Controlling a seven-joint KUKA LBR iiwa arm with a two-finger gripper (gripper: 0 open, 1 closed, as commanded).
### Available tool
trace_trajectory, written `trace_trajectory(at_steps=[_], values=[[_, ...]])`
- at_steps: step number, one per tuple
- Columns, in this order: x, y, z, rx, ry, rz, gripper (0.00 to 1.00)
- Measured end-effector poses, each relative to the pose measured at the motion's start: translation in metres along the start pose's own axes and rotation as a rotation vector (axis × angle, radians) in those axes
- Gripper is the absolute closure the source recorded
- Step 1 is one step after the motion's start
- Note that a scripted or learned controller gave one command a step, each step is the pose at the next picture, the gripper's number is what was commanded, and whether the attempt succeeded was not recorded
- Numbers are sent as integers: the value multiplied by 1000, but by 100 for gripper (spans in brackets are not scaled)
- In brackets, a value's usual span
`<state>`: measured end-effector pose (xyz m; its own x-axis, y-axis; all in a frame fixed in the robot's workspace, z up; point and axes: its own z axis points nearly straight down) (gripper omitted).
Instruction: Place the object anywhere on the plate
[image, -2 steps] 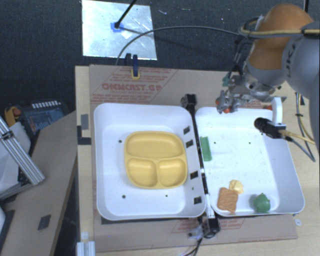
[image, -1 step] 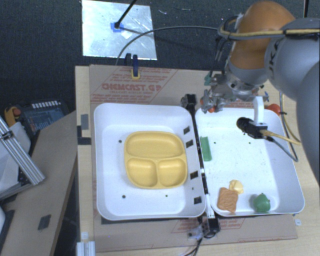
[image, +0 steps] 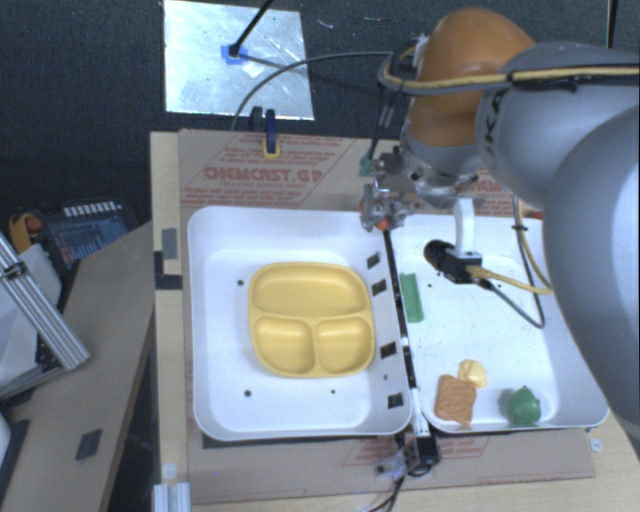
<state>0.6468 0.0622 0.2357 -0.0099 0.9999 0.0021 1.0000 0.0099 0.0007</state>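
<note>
Partly blurred gripper (image: 382, 212) at bin divider (image: 392, 290), fingers indistinct.

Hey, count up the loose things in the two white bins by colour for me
Yellow: 2, the divided plate and a small yellow piece
Green: 2, the green stick and the green lump
Orange: 1, the orange piece
Total: 5

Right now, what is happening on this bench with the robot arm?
A grey arm with an orange band reaches in from the right. Its gripper hovers near the far end of the divider between the two white bins. The yellow plate lies in the left bin with nothing on it. The right bin contains a green stick, an orange piece, a small yellow piece and a green lump. Nothing is seen between the fingers.
</note>
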Motion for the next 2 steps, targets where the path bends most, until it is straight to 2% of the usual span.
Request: trace_trajectory(at_steps=[1, 2], values=[[52, -11, 6, 0, 0, 1, 100], [102, -12, -1, -2, 1, 1, 100]])
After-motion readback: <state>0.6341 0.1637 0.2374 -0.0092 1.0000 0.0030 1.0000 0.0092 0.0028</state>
